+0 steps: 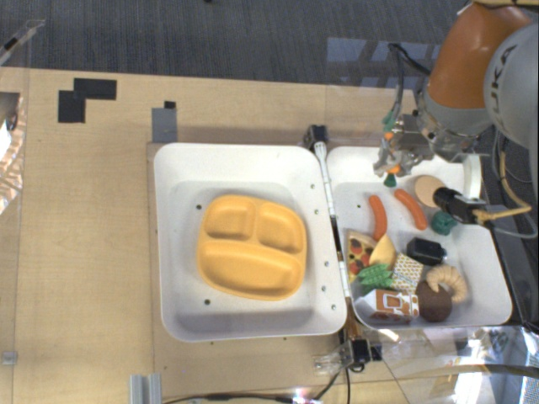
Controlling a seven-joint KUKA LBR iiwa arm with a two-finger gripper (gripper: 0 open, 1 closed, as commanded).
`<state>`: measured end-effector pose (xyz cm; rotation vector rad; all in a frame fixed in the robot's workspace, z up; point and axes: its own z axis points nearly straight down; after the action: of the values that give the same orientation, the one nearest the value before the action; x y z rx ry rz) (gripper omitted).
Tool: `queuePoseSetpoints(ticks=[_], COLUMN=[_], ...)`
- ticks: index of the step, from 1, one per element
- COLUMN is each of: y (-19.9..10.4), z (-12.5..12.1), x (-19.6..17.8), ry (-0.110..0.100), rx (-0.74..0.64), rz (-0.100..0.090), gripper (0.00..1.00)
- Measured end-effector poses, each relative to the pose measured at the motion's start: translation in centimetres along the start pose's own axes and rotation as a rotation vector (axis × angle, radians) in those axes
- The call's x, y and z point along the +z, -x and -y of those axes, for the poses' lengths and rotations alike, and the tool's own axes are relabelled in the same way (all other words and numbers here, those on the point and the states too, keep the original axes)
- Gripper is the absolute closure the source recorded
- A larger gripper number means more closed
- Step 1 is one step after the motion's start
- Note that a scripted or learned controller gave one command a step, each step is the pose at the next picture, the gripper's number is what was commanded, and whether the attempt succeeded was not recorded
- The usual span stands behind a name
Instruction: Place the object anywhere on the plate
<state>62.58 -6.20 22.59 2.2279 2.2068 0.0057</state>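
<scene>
A yellow compartment plate [251, 246] lies in the left white bin [177, 192]. The right bin [488, 251] holds a heap of toy foods, among them two orange sausage shapes [378, 217] [412, 209], a tan disc [428, 190] and a black piece [425, 250]. My gripper [393, 165] hangs over the back left part of the right bin, well to the right of the plate. A small dark green and orange bit [391, 177] shows just under it; whether it is held is unclear.
Toward the front of the right bin lie a pizza slice [362, 251], a green leafy piece [376, 274], a croissant shape [448, 281], a brown ball [434, 303] and a small box [392, 304]. A ridge [330, 217] separates the bins.
</scene>
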Motion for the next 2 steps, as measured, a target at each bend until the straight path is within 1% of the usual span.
queuePoseSetpoints(ticks=[1,2], y=[-6.67,-6.55], z=[-2.95,-2.94], x=[0.11,0.09], ry=[0.003,0.003], rx=[-0.273,-0.271], rz=[-0.002,-0.001], gripper=[1.0,0.0])
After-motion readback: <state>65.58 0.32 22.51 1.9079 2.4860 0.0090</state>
